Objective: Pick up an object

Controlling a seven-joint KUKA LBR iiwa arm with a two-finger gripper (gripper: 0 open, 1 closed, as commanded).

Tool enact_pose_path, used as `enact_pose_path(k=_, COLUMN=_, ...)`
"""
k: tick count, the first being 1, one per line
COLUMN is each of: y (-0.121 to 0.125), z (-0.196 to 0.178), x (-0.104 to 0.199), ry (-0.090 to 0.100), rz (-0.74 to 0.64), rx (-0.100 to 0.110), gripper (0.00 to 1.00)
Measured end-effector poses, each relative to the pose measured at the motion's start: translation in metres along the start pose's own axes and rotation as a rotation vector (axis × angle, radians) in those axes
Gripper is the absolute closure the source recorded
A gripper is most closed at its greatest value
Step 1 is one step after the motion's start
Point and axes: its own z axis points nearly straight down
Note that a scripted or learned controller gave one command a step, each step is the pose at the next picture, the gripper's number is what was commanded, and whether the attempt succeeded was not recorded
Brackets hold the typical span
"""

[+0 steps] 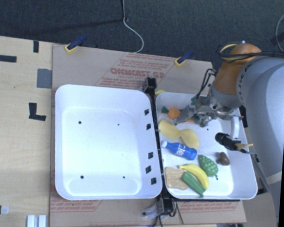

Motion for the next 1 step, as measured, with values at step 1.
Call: enact_pose_path(k=1, y=0.0095, z=-0.0020, x=0.0475, ry=-0.001, rz=0.002, rx=-0.018, gripper=0.00)
